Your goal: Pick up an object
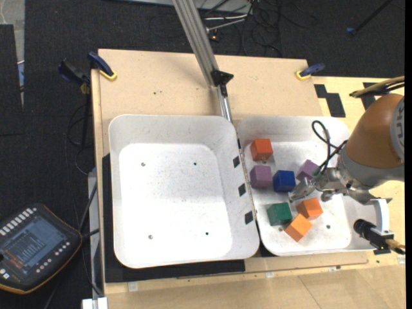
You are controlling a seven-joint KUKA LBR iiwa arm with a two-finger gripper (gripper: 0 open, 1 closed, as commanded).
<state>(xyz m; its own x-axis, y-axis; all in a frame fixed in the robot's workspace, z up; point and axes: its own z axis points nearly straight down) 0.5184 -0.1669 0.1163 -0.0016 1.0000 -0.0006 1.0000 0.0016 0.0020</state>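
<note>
From the purple block [261, 176] and blue block [284, 181] left of my hand [308, 192], I'd come straight down on the orange block [310, 208] just beneath it, though I cannot tell its grip state.

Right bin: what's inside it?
The right bin holds seven cubes: three orange, two purple, a blue and a green. The arm covers the bin's right part.
</note>
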